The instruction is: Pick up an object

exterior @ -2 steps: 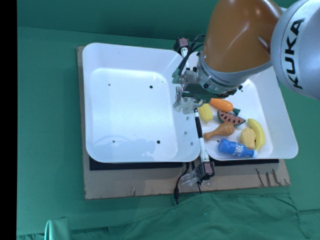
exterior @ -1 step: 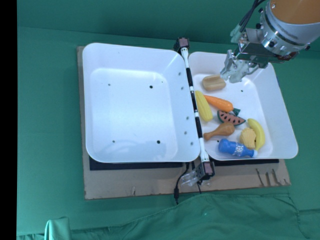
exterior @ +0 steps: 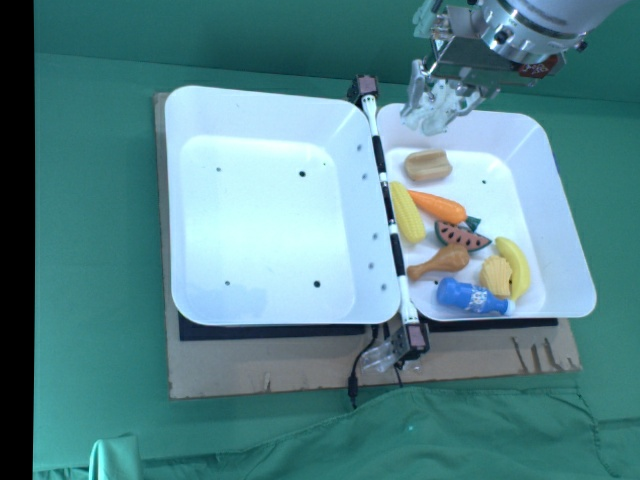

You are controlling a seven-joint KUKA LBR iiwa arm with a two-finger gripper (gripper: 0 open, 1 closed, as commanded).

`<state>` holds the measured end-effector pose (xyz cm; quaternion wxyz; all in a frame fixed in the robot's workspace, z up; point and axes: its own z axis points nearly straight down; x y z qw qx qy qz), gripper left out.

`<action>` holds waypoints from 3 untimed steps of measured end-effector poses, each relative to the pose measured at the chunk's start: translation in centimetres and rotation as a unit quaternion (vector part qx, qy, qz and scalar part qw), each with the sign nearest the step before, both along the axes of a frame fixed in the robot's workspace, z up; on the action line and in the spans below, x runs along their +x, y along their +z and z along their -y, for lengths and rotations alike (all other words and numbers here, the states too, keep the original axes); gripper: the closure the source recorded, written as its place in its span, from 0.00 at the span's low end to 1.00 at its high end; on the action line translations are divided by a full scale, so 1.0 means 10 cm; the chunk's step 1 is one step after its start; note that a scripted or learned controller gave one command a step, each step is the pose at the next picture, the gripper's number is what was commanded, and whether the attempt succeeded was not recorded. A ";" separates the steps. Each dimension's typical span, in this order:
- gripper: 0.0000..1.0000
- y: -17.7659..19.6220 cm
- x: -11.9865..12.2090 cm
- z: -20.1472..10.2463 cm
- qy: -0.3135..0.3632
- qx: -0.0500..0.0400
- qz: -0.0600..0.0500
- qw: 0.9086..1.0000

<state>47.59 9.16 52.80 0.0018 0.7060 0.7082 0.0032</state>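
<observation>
The right bin (exterior: 545, 168) holds several toy foods: a tan bread roll (exterior: 428, 165), a corn cob (exterior: 406, 213), a carrot (exterior: 440, 206), a watermelon slice (exterior: 461, 236), a chicken drumstick (exterior: 440, 263), a banana (exterior: 515, 265), a yellow ridged piece (exterior: 495, 274) and a blue bottle (exterior: 470, 296). My gripper (exterior: 430, 108) hangs above the bin's back left corner, just behind the bread roll. Nothing shows between its fingers.
The left bin (exterior: 265, 203) stands beside the right one, parted by a black-and-white bar (exterior: 385, 198). Both rest on a cardboard sheet (exterior: 250, 373) over green cloth. A small clamp with a cable (exterior: 395, 348) sits at the front between the bins.
</observation>
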 end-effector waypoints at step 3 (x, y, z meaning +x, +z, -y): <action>1.00 -2.15 -0.07 0.37 -0.005 -0.001 -0.004 1.000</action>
